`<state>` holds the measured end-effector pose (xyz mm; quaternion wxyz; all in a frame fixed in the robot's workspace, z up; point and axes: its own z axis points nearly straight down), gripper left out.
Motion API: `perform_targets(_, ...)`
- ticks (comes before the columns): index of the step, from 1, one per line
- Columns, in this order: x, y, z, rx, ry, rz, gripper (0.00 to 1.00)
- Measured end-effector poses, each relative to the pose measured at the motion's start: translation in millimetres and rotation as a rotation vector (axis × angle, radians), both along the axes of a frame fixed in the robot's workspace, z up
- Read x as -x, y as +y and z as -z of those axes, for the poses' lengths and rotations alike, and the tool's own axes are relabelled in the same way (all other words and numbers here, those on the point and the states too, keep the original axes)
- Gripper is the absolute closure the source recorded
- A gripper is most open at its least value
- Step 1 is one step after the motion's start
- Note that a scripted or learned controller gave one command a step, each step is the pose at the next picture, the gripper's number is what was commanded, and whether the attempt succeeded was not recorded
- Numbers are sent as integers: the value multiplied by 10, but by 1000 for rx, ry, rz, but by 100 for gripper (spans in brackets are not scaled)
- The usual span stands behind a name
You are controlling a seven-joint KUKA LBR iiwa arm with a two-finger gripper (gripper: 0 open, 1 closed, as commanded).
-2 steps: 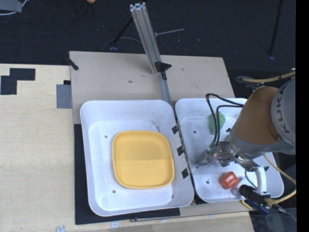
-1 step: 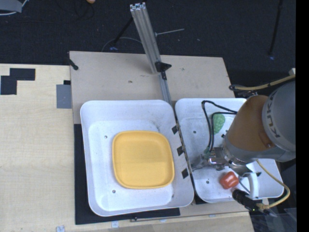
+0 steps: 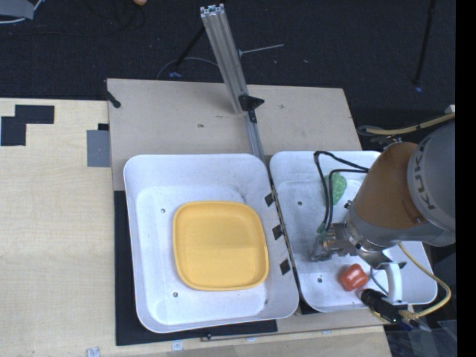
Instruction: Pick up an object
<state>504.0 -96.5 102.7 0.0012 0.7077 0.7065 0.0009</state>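
Red object [image 3: 353, 277] — a small, rounded piece lying on the floor of the right bin [image 3: 297, 192], toward its near edge. It sits just beside the gripper [image 3: 326, 245], on the side nearer the arm, and I see nothing clasped in the gripper. From my remote view I cannot tell whether the gripper is released or clenched; its tip is low over the bin floor, roughly mid-bin, and whether it touches the floor is unclear.

Green object [image 3: 338, 188] — farther back in the same bin, partly hidden behind the arm [image 3: 446, 177], apart from the gripper.

The arm enters from the right, and its orange band [image 3: 387, 188] covers much of the right bin's outer half.

Yellow plate [image 3: 221, 244] — square with rounded corners, lying flat in the middle of the left bin [image 3: 149, 184], well apart from the gripper.

The two bins stand side by side, touching along their inner rims, on a tan board [image 3: 178, 117]. A metal rail [image 3: 227, 50] slants from the dark floor behind down to the board's back edge, between the bins.
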Motion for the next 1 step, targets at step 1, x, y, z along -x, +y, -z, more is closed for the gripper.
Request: perform_targets(1, 17, -1, -619, 0, -2, -1, 100)
